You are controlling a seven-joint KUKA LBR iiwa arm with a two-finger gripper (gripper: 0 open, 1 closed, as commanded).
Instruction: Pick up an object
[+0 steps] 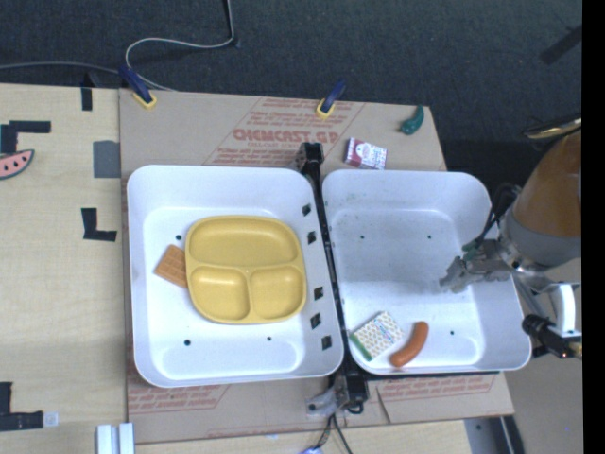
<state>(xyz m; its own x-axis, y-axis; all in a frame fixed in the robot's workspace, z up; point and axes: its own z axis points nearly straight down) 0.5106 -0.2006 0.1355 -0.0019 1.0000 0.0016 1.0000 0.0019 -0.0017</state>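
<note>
Object options, biggest first: tray (pixel 248 268) sitting mid left bin (pixel 142 253), packet (pixel 377 334) and sausage (pixel 409 344) just beside each other near the front wall of right bin (pixel 406 183), cracker (pixel 171 267) tucked partly under tray's left edge. Gripper (pixel 460 274) over bare floor in right bin, apart from packet and sausage, nothing visible in it. Can't tell if wide or narrow, too blurry. Likely risks: closing on bare floor, or clipping sausage and rolling it against the wall, out of reach.
</note>
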